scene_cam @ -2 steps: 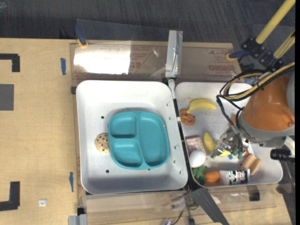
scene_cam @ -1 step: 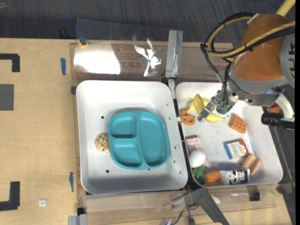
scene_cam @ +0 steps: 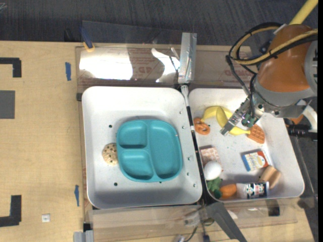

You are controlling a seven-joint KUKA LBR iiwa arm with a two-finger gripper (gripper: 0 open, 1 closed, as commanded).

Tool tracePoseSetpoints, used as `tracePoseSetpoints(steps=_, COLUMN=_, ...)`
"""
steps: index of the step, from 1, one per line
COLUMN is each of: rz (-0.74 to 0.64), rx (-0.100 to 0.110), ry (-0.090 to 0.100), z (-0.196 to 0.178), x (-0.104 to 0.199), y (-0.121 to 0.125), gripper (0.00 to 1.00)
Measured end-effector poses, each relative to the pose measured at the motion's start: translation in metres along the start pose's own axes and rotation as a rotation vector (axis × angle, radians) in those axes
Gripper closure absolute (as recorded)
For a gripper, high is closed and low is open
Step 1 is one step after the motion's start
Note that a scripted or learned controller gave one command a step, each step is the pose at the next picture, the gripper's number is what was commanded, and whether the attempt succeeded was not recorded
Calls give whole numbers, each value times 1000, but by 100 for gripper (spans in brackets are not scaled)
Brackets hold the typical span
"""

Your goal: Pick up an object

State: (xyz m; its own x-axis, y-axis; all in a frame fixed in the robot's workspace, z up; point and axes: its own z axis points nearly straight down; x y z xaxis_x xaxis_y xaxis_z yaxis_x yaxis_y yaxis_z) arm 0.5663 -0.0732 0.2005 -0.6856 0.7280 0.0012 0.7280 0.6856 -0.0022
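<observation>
Yellow banana [scene_cam: 218, 114] lies in the right bin [scene_cam: 295, 155], just left of the gripper [scene_cam: 233, 126], whose tips hover over its lower end; how far the claw is parted cannot be told, and nothing is seen held in it; an orange waffle [scene_cam: 257, 133] sits just right; a pretzel [scene_cam: 202, 126] lies further left.

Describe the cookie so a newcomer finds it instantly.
Look in the left white bin, which holds a teal divided plastic plate. Against that plate's left edge lies the round, pale speckled cookie. It is the bin's one small loose item.
</observation>
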Motion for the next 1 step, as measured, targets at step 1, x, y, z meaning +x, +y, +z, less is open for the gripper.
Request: tracePoseSetpoints(steps=1, rz=381, rx=-1, ry=2, z=11, x=47, y=12, gripper=100)
